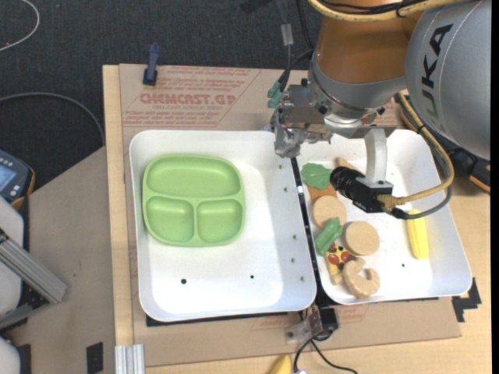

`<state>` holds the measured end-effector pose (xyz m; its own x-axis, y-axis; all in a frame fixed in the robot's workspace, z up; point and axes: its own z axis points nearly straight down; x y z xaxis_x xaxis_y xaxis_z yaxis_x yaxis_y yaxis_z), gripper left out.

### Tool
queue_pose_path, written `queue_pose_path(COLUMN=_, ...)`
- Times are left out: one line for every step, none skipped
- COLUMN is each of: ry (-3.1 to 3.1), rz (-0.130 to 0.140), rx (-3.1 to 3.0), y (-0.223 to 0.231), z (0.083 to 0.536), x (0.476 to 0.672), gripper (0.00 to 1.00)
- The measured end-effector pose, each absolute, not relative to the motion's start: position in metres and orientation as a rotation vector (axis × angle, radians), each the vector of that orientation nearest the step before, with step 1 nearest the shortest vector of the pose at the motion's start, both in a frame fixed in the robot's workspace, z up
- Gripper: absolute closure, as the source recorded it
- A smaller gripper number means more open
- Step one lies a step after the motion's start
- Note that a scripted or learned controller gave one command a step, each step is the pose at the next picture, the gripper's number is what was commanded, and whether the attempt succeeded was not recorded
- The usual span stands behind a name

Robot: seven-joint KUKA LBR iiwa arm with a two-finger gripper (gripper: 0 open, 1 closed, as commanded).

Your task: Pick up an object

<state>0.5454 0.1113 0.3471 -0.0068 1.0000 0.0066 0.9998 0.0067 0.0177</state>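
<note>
The arm (366, 37) reaches in from the right, its orange band high over the far edge of the right bin (446, 265); the gripper (286, 142) hangs at the far end of the seam where the two bins meet, just above their touching rims; whether it is spread or pressed together cannot be told from this angle, and nothing can be seen in its grasp.

The things to pick from lie mostly in the right bin, gathered along its left side; a green leaf-shaped piece (314, 174) lies nearest the gripper, just beside the seam; below it sits a flat tan disc (328, 209); a second green piece (327, 235) lies tilted against the seam, near a larger tan round (362, 238); a small red and yellow item (337, 256) is tucked between these and a pale ring-shaped piece (362, 278) at the near side; a yellow piece (419, 237) lies apart from the cluster, toward the right wall.

The left bin (222, 288) holds a green divided plate (192, 199) with three compartments, lying flat in its far-left part; both bins rest on a cardboard sheet (195, 93) with red print; a blue clip (151, 64) sits at the sheet's far edge.
</note>
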Motion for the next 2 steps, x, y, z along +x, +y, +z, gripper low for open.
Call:
queue_pose_path(ry=2.234, rz=-0.006, rx=2.217, y=0.186, z=0.297, x=0.544, gripper=1.00)
queue_pose_path(ry=2.222, rz=0.020, rx=2.216, y=0.169, z=0.409, x=0.484, gripper=1.00)
